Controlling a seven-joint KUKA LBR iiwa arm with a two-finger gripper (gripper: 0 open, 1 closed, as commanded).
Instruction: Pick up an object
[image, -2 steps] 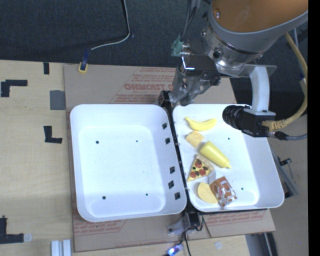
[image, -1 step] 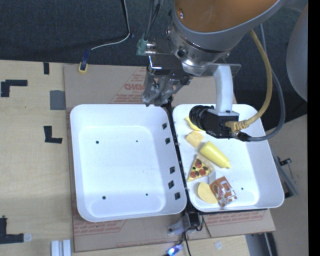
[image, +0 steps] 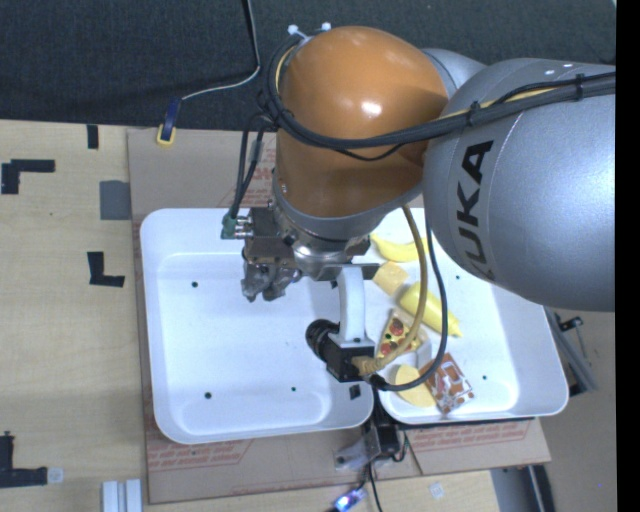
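Pale wooden bench, cardboard under two white bins, and the arm leans across mid-frame. The gripper (image: 266, 282) hangs low over the left bin (image: 200, 350) with nothing seen in its grasp (clenched or released, there's no telling from up here). The pickings sit in the right bin (image: 525, 395): yellow banana-shaped pieces (image: 432, 312) and a patterned packet (image: 452, 382), crowded toward the shared edge, likely the arm's next stop.
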